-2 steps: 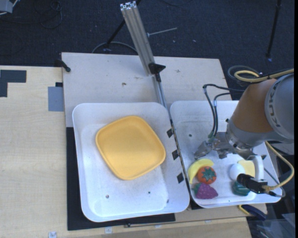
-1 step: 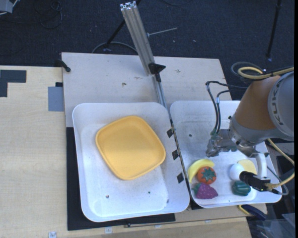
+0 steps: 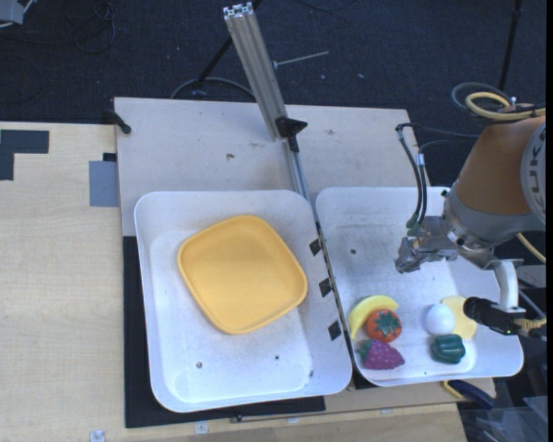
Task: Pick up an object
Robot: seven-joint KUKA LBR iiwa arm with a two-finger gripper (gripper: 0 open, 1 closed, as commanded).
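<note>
Hovering over the right bin (image 3: 369, 219), the gripper (image 3: 415, 256) holds nothing that shows (whether its fingers stand wide or narrow, I cannot tell). The toy fruits, tomato (image 3: 383, 325) among them, lie untouched near the bin's front; picking up remains undone.

A single fixed camera looks down at a slant from above the bench, far enough back to take in both shallow white plastic bins (image 3: 166, 247) side by side, with the grey, orange-banded arm (image 3: 498, 182) entering from the right.
</note>
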